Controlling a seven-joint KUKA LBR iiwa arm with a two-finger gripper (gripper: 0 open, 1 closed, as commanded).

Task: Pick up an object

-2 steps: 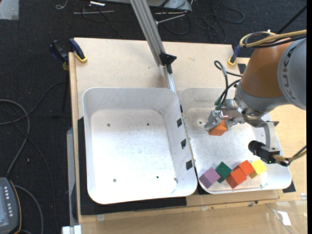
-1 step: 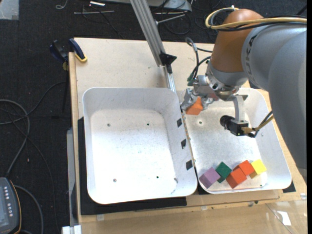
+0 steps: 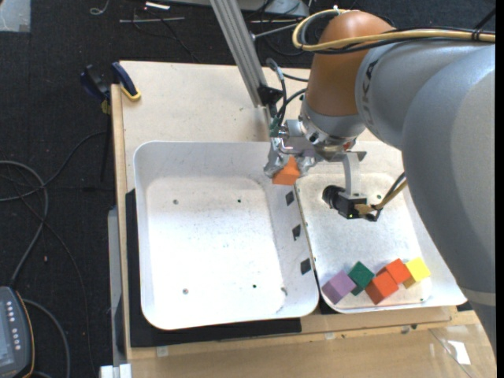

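your gripper (image 3: 285, 164) pinches an orange block (image 3: 286, 172), lifted above the seam between the two bins; the pick looks done, with four blocks left near the right bin (image 3: 398, 211) edge.

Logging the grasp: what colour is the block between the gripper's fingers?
Orange. The block sits between the fingers of the gripper, seen in the camera view.
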